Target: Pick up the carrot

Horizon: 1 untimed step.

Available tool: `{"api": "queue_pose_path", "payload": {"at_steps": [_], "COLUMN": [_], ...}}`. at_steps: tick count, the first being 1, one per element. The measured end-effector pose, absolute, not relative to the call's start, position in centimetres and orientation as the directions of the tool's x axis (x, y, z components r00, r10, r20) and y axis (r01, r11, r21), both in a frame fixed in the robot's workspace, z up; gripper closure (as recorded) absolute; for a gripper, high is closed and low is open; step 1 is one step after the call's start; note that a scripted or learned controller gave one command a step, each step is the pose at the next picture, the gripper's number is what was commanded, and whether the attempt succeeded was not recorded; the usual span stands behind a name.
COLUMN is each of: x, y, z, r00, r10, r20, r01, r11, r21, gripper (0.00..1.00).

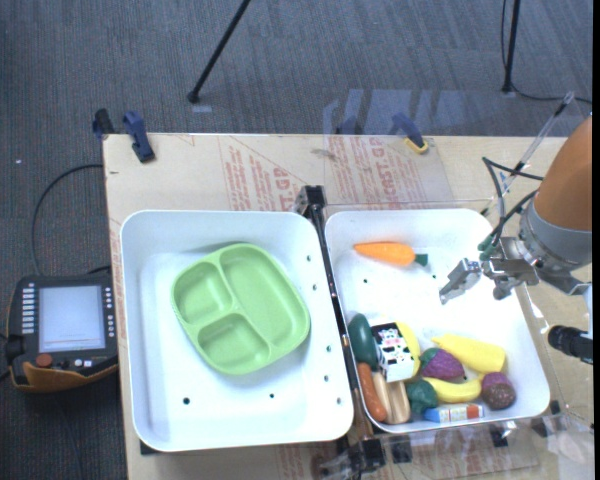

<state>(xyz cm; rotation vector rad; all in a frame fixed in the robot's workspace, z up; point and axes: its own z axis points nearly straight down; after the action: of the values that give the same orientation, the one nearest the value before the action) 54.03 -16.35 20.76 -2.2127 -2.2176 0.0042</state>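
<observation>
Carrot (385,254) lies alone in the upper part of your right bin (450,226), long axis running left-right, green tip pointing right. Your claw (463,281) hangs just lower right of it, spread wide and grasping nothing, so you'd go up-left.

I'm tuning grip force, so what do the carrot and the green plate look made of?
The carrot: probably moulded toy plastic, smooth and evenly orange with a small green stem end. The green divided plate: likely matte plastic, one flat pale colour with soft rounded compartment ridges. Hardness can't be judged from here.
</observation>
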Motion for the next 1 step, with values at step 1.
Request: {"api": "queue_pose_path", "payload": {"at_steps": [1], "x": [59.16], "y": [-13.59], "z": [12.75], "r00": [-0.031], "r10": [0.999], "r20": [0.005], "r01": [0.999], "r11": [0.031], "r21": [-0.013], "gripper": [0.00]}}
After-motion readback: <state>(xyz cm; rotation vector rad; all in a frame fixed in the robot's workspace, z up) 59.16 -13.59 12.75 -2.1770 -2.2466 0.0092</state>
